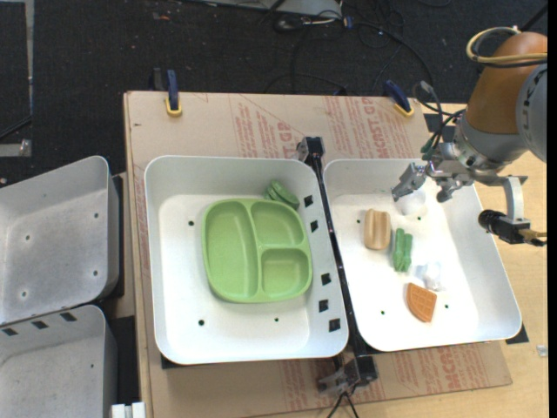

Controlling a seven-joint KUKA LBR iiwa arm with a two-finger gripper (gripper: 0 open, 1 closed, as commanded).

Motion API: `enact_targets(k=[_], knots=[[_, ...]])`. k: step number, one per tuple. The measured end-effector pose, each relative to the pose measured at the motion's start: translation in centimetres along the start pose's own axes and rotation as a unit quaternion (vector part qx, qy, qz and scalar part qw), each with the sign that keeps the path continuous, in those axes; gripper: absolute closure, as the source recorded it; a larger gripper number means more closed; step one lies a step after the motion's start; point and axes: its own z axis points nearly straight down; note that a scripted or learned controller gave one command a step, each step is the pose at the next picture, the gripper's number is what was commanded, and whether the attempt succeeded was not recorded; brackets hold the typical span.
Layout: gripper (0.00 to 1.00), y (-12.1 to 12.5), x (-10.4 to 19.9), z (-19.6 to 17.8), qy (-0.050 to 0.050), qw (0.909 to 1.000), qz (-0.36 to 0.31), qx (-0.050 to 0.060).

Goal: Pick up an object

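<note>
One smooth green plate (258,251), three compartments

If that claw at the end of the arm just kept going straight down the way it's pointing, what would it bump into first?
Most likely the small white object lying just beneath the gripper, near the back of the right bin. Depth is hard to judge from this slanted view, so it could instead meet the bin's bare floor beside it.

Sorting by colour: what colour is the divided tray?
Light green divided tray, seen in the camera view.

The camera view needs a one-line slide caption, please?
Arm's hand hovers over the right bin of small items; green tray fills the left.
</note>
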Motion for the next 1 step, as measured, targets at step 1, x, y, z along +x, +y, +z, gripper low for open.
enact_targets(k=[1], knots=[[0.0, -0.53, 0.75, 4.76, 0.0, 1.0, 0.0, 0.0]])
